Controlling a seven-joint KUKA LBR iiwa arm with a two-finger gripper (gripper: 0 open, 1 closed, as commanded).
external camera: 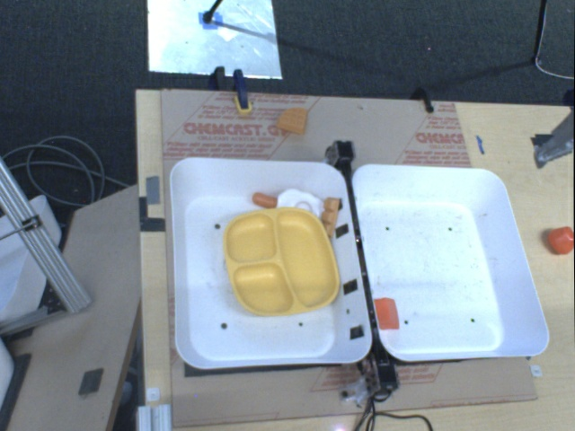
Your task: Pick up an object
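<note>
A yellow divided plate (280, 263) lies in the middle of the left bin (193, 268). Just behind it are a small orange sausage-shaped piece (264, 200), a white object (299, 202) and a small tan piece (331, 212) near the bin's right wall. In the right bin (449, 241), an orange-red block (385, 312) sits in the near left corner. A grey part of my gripper (552, 146) pokes in at the right edge of the view, above the bench beyond the right bin and well away from all the objects.
On the bench behind the left bin lies a tan block (292, 120), near a blue and yellow clamp (241, 88). An orange object (559, 240) rests on the bench right of the right bin. Cables (54, 169) and a metal frame (40, 250) stand at the left.
</note>
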